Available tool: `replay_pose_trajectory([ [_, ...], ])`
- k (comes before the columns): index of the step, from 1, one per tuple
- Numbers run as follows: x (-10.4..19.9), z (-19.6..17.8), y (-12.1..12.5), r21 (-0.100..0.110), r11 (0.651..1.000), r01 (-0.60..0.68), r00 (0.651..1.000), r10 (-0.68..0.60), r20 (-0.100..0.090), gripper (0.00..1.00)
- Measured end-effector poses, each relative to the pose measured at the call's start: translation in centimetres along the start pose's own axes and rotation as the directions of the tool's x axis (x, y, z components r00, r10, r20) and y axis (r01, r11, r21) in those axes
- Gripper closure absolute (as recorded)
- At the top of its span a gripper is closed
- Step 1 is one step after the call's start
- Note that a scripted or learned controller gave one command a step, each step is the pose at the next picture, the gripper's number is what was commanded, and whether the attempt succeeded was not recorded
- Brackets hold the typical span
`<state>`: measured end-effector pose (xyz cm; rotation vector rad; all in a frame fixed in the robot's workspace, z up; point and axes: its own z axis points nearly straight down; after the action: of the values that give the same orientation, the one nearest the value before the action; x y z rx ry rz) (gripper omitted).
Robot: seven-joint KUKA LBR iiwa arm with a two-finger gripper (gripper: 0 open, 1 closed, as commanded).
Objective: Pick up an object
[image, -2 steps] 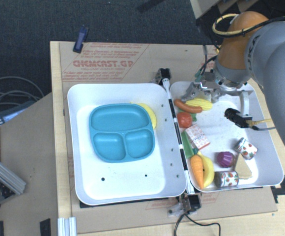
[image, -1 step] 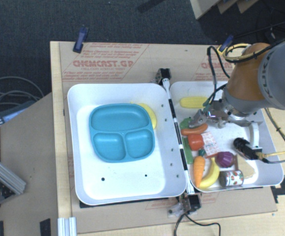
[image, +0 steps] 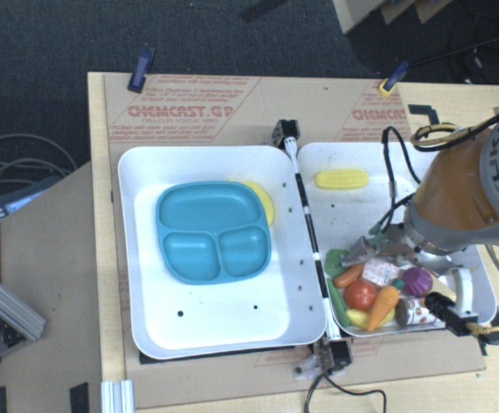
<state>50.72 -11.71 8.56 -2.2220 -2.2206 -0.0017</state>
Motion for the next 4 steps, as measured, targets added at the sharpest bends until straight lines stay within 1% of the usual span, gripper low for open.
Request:
replay_pose_trajectory([
  [1,2.6,-0.8,6.5,0.000,1.000,0.001,1.000,-0.001,0.000,0.00],
  [2,2.1,-0.9,15.6,0.019,1.000,0.002,1.000,-0.002,-0.002,0.00],
  [3,-2.8,-3.8,0.2,0.002,1.000,-0.001,1.000,0.001,0.001,0.00],
  [4,2.3,-0.3,-2.0,-0.016,1.000,-0.001,1.000,0.001,0.009,0.00],
])
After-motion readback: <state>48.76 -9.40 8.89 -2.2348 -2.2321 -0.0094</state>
